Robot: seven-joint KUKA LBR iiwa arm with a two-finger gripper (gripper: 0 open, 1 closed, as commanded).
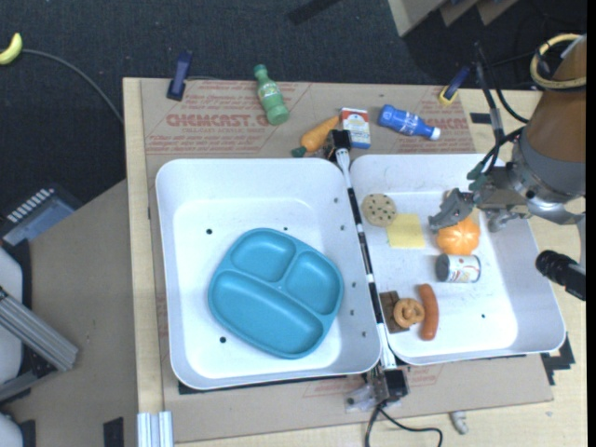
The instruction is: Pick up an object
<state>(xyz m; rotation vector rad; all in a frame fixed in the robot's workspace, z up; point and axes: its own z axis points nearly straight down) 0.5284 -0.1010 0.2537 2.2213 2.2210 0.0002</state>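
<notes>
— Where is the gripper (451,210) sitting?
— Over the right bin (521,329), its fingers spreading down over the top of the orange (458,238).
— What is lying nearby?
— A cheese slice (406,232) just left, a can (459,268) just below, a cookie (378,209), and a sausage (427,311).

Tray (276,291) in left bin (177,250); cookie (378,209) (beside cheese (406,232)) in right bin (521,315).

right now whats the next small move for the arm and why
Probably lower straight down onto the orange. The gripper sits just above its top edge in the right bin, and nothing shows between its tips yet. The can lies close below, so stay centred.
</notes>
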